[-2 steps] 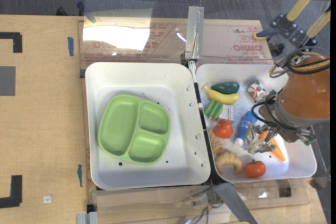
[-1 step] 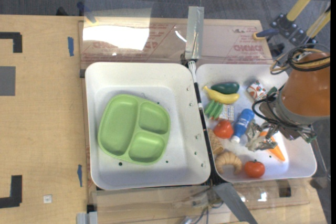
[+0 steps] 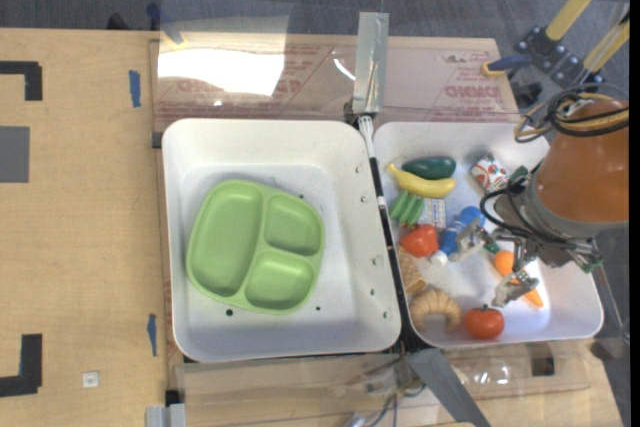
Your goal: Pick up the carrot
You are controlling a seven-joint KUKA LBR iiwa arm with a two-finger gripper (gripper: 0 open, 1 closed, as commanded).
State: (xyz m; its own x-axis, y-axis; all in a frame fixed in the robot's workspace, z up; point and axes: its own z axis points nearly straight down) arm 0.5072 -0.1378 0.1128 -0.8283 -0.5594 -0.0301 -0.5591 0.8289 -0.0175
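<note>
The carrot (image 3: pixel 504 262) is a small orange piece lying in the right bin (image 3: pixel 575 320), towards its right side; its far end shows again as an orange tip near the bin floor. My gripper (image 3: pixel 507 267) hangs low over it, open, with one finger (image 3: pixel 488 241) above the carrot and the other (image 3: pixel 516 289) below it. The carrot sits in the gap between them, and I cannot tell whether either finger touches it. The arm's orange band (image 3: pixel 590 177) hides the bin's right wall.
Packed around the carrot are a blue object (image 3: pixel 466 225), a red tomato (image 3: pixel 484 322), a croissant (image 3: pixel 436 305), another tomato (image 3: pixel 420 240), a banana (image 3: pixel 425 183) and a small can (image 3: pixel 488 173). The left bin (image 3: pixel 185 150) holds a green divided plate (image 3: pixel 258 245).
</note>
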